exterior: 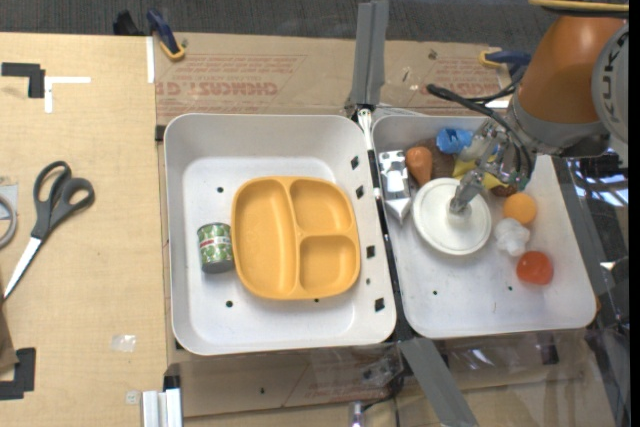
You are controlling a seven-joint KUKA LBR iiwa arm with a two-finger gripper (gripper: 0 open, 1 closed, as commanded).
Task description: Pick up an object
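Observation:
My gripper (463,202) hangs in the right bin (480,307), its tip over the upper right part of a white round dish (447,223). Around the dish lie an orange ball (519,207), a white lumpy object (512,235) and a red-orange ball (535,267). At the back of the bin are a blue object (454,139), a brown object (419,161) and a silvery piece (393,177). A small yellowish object (481,178) shows by the gripper, partly hidden by it.
The left bin (190,315) holds a yellow divided plate (296,237) with a green can (214,247) lying at its left. Scissors (45,205) rest on the wooden bench far left. The grey arm with its orange band (565,65) comes in from the upper right.

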